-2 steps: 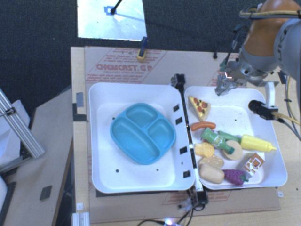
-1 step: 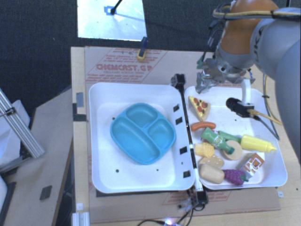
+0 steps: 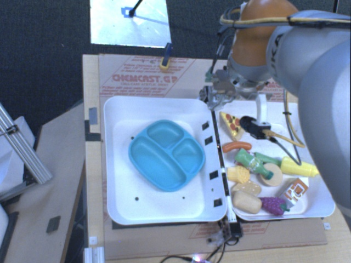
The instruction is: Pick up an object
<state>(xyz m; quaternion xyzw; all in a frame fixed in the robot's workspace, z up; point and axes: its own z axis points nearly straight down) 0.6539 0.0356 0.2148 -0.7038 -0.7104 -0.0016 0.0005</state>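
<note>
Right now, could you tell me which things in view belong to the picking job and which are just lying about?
Job: gripper; right bin's toys: pizza slice, sausage, green bottle, corn, grapes.
Lying about: blue tray in the left bin; yellow clip on the board.

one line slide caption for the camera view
KUKA arm's pincer hovers above the pizza slice in the toy-food bin, blue divided plate alongside.
</note>
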